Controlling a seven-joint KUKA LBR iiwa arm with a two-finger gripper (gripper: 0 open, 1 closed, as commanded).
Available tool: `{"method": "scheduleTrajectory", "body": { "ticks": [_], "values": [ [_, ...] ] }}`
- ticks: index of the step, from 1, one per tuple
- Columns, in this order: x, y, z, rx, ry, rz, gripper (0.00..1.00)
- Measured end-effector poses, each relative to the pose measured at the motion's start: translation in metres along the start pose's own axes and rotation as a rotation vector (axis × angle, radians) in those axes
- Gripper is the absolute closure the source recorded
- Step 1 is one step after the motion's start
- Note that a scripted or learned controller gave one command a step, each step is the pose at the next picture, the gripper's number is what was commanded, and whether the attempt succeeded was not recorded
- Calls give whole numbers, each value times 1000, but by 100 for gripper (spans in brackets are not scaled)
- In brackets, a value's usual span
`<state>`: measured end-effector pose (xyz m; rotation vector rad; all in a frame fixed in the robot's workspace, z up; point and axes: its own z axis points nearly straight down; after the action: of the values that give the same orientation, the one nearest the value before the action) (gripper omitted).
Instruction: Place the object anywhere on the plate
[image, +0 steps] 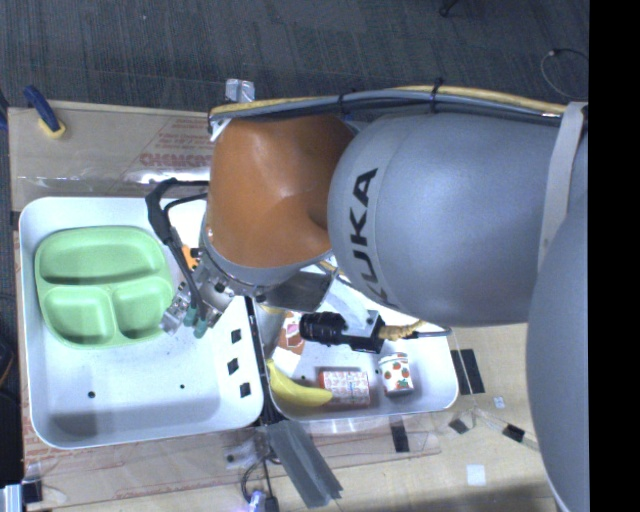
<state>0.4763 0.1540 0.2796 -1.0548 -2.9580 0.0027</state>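
Green plate (100, 283) sits in your left bin (60, 420); gripper (190, 315) hangs at plate's right edge, finger state can't be told.

"KUKA" in dark letters on the grey arm (440, 210), partly cut off

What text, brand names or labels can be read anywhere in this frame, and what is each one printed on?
"KUKA": black letters running sideways on the grey arm, partly cut off by the orange band.
Red printing on the clear sheet behind the left bin: too blurred to read.
Label on the small brown packet in the right bin: too small to read.
Pattern on the small white box: no legible words.
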Motion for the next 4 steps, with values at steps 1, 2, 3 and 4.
{"method": "scheduleTrajectory", "body": {
  "ticks": [1, 2, 3, 4],
  "values": [
    [1, 28, 6, -2, -2, -239, 100],
    [-15, 66, 48, -1, -2, -256, 100],
    [-4, 70, 36, -3, -3, -548, 100],
    [33, 41, 18, -1, -1, -622, 100]
  ]
}}
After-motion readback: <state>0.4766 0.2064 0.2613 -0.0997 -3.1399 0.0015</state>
